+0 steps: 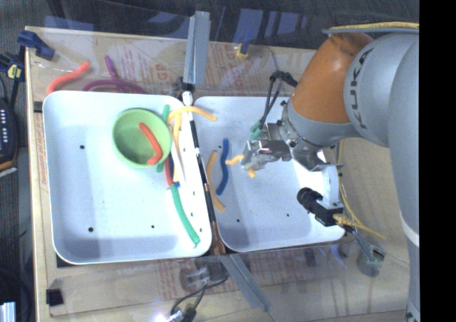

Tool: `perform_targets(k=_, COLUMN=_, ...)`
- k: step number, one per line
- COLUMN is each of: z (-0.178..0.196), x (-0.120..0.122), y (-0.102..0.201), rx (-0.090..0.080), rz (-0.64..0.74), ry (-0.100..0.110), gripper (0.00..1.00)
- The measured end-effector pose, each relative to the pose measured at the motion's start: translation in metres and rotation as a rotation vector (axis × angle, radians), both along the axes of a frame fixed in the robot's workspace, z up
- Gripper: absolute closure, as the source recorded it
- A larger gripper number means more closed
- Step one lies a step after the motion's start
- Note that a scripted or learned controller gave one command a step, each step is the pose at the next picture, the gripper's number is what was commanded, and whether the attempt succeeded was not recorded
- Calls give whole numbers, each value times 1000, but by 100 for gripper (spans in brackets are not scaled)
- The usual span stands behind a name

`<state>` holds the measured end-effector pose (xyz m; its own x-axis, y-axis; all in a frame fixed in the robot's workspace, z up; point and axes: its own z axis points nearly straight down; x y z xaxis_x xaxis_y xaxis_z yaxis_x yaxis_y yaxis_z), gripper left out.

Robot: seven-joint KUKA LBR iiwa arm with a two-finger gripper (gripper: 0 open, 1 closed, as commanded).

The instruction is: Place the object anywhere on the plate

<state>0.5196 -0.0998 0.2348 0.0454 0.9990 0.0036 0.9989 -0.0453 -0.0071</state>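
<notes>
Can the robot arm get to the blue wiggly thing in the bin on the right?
Probably yes. The gripper hangs just right of the blue strip, which lies in the open in the right bin, with nothing between them.

Bench and what rested directly on it

The pale plywood bench (128, 57), printed with faint red lettering, carried two shallow white plastic bins side by side, the left bin (92, 221) and the right bin (278, 231), their inner rims touching along the middle. Behind the left bin, on the bare board, lay a curved orange flexible strip (68, 77) near the back left corner, and just beside it a purple looped cord (114, 84) close against the bin's rear rim. A grey metal upright bar (196, 46) stood at the back between the two bins. A small yellow clip (242, 50) sat by the rear edge.
</notes>
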Motion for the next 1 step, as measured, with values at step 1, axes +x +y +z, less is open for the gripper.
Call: perform_targets(k=1, z=0, x=0, y=0, rx=0, rz=0, ry=0, gripper=0)
